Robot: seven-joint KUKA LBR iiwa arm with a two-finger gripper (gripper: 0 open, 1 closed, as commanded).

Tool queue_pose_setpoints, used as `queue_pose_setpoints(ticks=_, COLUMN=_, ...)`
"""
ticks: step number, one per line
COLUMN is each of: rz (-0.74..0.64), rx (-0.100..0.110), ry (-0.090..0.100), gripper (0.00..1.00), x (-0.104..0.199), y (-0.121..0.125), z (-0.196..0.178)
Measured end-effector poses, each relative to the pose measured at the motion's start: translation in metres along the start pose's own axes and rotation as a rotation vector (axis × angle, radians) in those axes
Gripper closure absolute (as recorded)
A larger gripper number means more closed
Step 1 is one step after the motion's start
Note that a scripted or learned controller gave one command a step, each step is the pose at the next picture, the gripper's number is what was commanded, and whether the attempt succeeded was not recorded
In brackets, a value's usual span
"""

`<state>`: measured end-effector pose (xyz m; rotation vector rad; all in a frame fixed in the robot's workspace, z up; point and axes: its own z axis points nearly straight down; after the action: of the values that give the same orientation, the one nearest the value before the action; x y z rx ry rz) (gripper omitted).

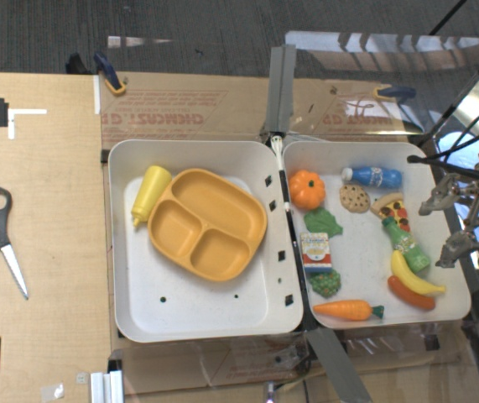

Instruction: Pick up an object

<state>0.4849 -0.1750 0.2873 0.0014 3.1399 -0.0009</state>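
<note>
The right bin [365, 250] holds several toy foods. An orange pumpkin [307, 189] lies at its back left, with a blue bottle [374, 176], a cookie [355, 197] and a pizza slice [393, 209] to its right. A green bottle [405, 240], a banana [415, 277] and a red sausage [410, 293] lie along the right side. A carrot [347, 310] lies at the front. A lettuce leaf [323, 222], a small carton [315, 251] and a broccoli piece [325, 284] run down the left side.
The left bin [138, 300] holds a yellow divided tray [208, 222] and a yellow mustard bottle [149, 194]. Scissors [0, 233] lie on the wooden bench at the left. Metal clamps [455, 225] stand just off the right bin's right rim.
</note>
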Motion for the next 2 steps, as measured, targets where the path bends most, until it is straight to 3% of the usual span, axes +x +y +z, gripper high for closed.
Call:
queue_pose_setpoints(ticks=1, rz=0.008, rx=0.000, ry=0.001, gripper=0.00, x=0.007, y=-0.014, z=0.119)
queue_pose_setpoints(ticks=2, rz=0.100, rx=0.000, ry=0.000, gripper=0.00, x=0.007, y=-0.017, z=0.195)
